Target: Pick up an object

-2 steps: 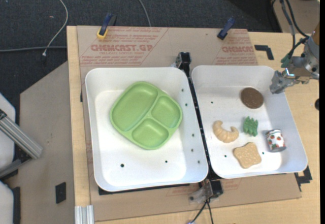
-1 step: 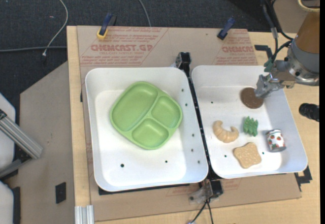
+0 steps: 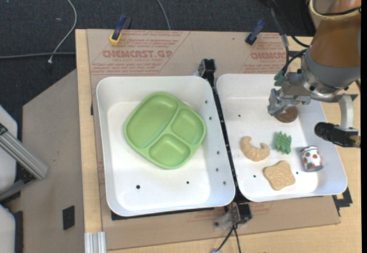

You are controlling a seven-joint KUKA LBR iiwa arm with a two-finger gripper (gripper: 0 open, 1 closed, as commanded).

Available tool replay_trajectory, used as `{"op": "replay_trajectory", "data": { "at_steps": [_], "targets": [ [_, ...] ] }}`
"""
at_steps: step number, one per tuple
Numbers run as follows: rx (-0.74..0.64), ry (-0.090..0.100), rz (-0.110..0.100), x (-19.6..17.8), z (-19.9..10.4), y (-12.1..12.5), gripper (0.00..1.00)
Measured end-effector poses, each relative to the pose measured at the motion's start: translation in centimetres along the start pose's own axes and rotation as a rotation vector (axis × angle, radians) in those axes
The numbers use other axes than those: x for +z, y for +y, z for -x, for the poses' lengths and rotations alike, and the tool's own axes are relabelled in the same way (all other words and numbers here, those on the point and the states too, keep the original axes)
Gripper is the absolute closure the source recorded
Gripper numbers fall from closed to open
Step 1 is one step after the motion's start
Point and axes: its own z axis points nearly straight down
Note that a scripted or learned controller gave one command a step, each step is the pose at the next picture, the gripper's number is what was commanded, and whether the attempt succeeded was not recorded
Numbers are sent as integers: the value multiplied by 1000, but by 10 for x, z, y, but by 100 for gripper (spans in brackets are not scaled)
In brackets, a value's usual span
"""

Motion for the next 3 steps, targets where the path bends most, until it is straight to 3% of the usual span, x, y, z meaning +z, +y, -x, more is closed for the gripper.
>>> {"op": "replay_trajectory", "data": {
  "at_steps": [2, 3],
  "targets": [
    [0, 0, -1, -8, -102, -12, 100],
    [1, -2, -3, 7, -154, -12, 100]
  ]
}}
